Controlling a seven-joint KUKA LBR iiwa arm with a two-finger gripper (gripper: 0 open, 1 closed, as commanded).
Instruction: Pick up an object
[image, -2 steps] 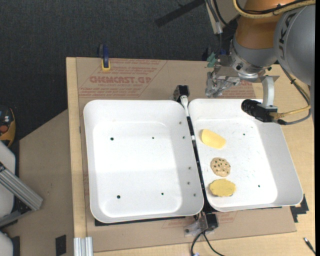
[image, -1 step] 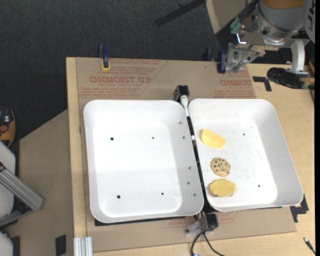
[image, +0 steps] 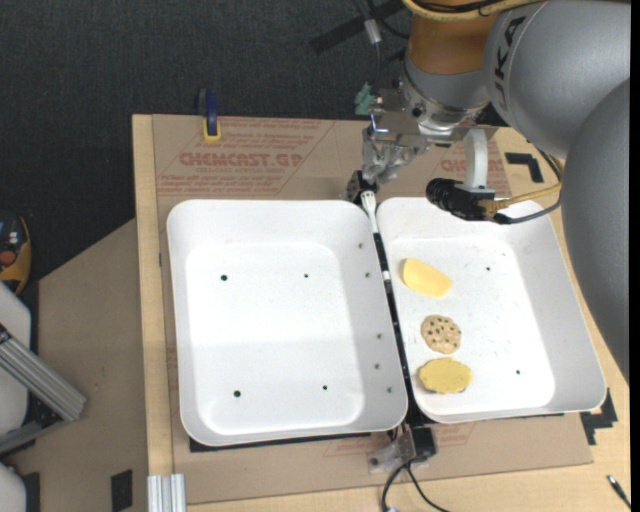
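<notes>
- Camera view, from above at a slant: the arm (image: 560, 70) reaches in from three o'clock, its orange band up at one o'clock in the picture.
- The gripper (image: 366, 190) points down at twelve o'clock, right over the seam where the two bins meet at their far rims.
- Released or clenched? From this angle I cannot tell.
- The right bin (image: 520, 320) holds the things to pick, three of them in a column along its nine o'clock side.
- At the top of the column, toward ten o'clock in that bin, lies a pale yellow lump (image: 427, 278).
- Just below it, at about eight o'clock, there's a speckled cookie (image: 441, 333), round and flat on the floor of the bin.
- Below that, at seven o'clock, is a flat yellow disc (image: 444, 376), just beside the cookie; whether they touch is hard to call.
- All three lie on the bin floor, apart from the gripper, which sits toward twelve o'clock from them.
- The left bin (image: 270, 340) shows a white floor with a few black dots (image: 224, 278).
- Both bins rest on a brown board (image: 260, 150) with red print, and a blue clamp (image: 210, 108) grips its far edge at eleven o'clock.
</notes>
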